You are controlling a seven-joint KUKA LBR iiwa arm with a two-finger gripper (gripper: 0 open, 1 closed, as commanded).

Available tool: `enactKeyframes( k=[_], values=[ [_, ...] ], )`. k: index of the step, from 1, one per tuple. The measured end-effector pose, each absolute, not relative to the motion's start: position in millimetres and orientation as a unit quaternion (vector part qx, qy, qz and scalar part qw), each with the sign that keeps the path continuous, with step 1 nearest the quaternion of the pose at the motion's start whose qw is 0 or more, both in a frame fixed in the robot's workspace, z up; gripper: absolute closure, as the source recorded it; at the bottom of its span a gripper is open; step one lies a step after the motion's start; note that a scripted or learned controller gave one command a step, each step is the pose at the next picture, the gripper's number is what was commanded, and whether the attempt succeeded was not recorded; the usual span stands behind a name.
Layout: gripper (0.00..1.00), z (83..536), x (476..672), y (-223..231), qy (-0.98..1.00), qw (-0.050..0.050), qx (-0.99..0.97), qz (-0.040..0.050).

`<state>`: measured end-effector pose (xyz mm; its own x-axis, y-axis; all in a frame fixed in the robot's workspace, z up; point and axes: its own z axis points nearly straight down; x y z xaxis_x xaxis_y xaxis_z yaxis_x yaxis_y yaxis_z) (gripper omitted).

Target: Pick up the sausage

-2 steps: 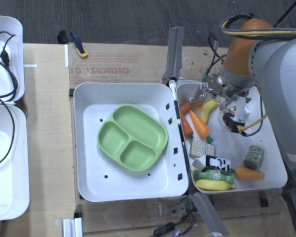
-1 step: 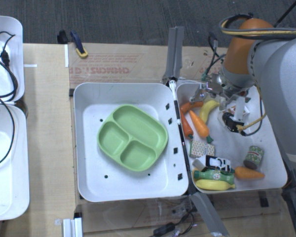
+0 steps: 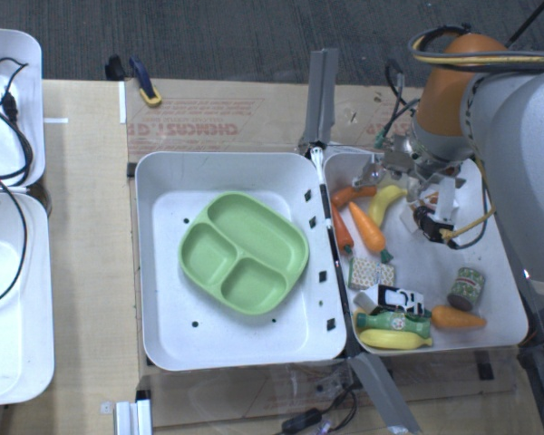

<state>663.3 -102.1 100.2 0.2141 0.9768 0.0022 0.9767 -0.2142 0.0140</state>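
Lying along the left wall of the right-hand bin (image 3: 503, 270), in the centre-right of the frame, the sausage (image 3: 343, 230) is a slim reddish piece pointing up and down the frame. Just right of it an orange carrot (image 3: 367, 227) lies at a slant, and above both sits a second short orange-red piece (image 3: 354, 195) with a yellow banana (image 3: 385, 202) beside it. The gripper (image 3: 408, 178) hangs over the bin's upper part, near the banana and apart from the sausage; cables and the wrist hide it, so I cannot tell whether it is wide or narrow, and nothing shows held in it. Lower in the bin lie a patterned packet (image 3: 370, 272), a green can (image 3: 467, 286), another carrot (image 3: 458, 317) and a green-and-yellow item (image 3: 394, 331) at the bottom wall. The left-hand bin (image 3: 159, 270) holds a green divided plate (image 3: 243, 253).
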Motion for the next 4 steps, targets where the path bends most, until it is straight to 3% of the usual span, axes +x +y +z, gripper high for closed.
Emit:
enactKeyframes(
  k=[1,2,3,4],
  values=[
    [0.0,119,658.8,-94,0.503,0.0,0.864,-0.0008],
    [0.0,100,663.2,-94,0.514,0.004,0.858,0.0053],
    [1.0,112,664.8,-95,0.515,0.006,0.857,0.0069],
    [0.0,111,664.2,-95,0.515,0.005,0.857,0.006]
  ],
)
